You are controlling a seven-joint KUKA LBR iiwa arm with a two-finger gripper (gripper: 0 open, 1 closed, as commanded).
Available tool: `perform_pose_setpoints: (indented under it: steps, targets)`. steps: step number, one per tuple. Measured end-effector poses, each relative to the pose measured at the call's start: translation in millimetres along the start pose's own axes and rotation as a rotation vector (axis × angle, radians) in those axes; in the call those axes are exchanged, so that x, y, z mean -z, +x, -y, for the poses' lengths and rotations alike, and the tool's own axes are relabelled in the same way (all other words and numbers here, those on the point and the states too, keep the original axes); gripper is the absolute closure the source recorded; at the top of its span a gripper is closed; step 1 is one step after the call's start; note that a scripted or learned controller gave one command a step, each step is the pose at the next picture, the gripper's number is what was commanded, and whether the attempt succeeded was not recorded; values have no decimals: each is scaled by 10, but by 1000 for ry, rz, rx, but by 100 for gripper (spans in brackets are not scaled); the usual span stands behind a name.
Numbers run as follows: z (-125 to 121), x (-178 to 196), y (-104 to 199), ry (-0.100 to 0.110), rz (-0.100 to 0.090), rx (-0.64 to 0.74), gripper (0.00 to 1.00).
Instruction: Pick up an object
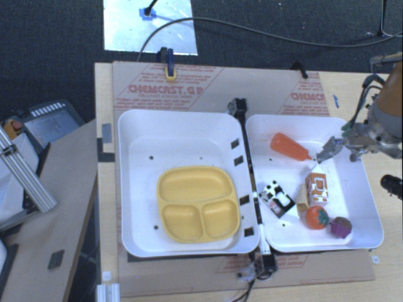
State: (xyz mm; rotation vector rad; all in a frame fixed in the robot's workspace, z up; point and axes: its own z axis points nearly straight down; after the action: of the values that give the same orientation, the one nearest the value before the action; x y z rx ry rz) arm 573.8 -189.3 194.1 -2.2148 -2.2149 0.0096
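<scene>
Orange plastic carrot (290,147) lies in the right white bin (359,187).
Grey two-finger gripper (329,151) hangs just right of the carrot, fingers spread, pinching nothing.

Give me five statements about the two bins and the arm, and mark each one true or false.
1. The yellow divided tray lies in the left bin. True.
2. The orange carrot-shaped toy lies in the left bin. False: it lies in the right bin, toward its far side.
3. The end effector is over the right bin. True.
4. The purple toy lies at the far left corner of the left bin. False: it lies near the front right corner of the right bin, beside the tomato-like toy.
5. The black-and-white toy is inside the yellow divided tray. False: it lies in the right bin.
</scene>
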Motion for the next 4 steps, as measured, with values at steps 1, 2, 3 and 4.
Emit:
perform_pose_setpoints:
  steps: [1,2,3,4]
  targets:
    - [-30,72,5,-12,3,3,0]
    - [-34,-342,26,-10,2,2,0]
    - [-98,-781,76,-10,2,5,0]
    - [-110,-1100,79,-12,3,3,0]
